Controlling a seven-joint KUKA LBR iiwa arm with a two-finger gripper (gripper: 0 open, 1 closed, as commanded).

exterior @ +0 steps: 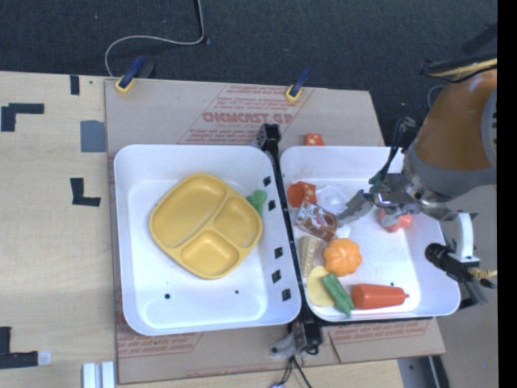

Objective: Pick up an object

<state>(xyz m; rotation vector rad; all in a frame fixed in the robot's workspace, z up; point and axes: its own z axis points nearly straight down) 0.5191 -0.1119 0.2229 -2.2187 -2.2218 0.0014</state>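
- The carrot (378,296) lies nearest, flat along the front edge of the right bin (428,253); it is orange-red and tapered, with its tip pointing right.
- A green pod (339,293) lies slantwise against the carrot's left end, resting over a pale yellow piece (317,285).
- Just behind them sits a round orange fruit (342,256), ribbed like a small pumpkin or tangerine.
- A tan stick (308,251) stands beside the fruit on its left, close to the wall between the bins.
- Farther back lie a crinkled wrapper (315,219) in brown and white and a red item (301,193), both near the dividing wall.
- The pincer (359,207) hangs low over the middle of the right bin, its dark fingers pointing left toward the wrapper; nothing shows between them, and I cannot tell whether they are spread or closed.
- A small red thing (395,220) sits under the wrist, partly hidden.
- The arm (452,136) comes in from the right, its orange band above the grey wrist.
- In the left bin (133,241) a yellow tray (206,225) with three compartments lies tilted, a green piece (258,200) touching its right edge.
- Both bins rest on cardboard (234,115) on the surface.
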